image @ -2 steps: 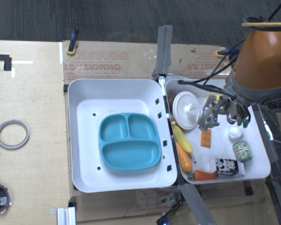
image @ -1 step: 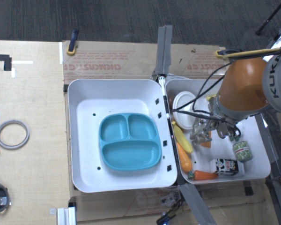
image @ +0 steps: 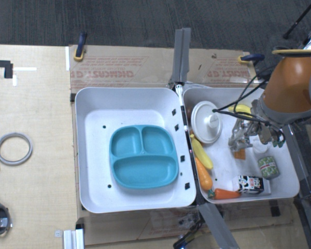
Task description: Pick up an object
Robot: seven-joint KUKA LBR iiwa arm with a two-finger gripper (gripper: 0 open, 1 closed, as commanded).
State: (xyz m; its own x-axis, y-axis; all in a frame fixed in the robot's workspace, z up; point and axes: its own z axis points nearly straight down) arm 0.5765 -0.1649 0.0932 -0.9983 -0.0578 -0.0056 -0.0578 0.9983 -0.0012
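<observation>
Objects for picking crowd the right bin (image: pixel 287 188), where your gripper (image: pixel 240 139) hangs low over a small orange piece (image: pixel 240 153) just beneath its tip; you cannot tell from this angle how it is set or whether it grips anything. To its left stands a white lid (image: pixel 206 121), then a banana (image: pixel 201 152) and an orange carrot (image: pixel 203 176) along the wall, while a green can (image: pixel 268 166) and a black-and-white carton (image: pixel 250 184) lie nearer the front. Farther left, the other bin (image: pixel 93 154) carries a blue divided plate (image: pixel 143 156).
</observation>
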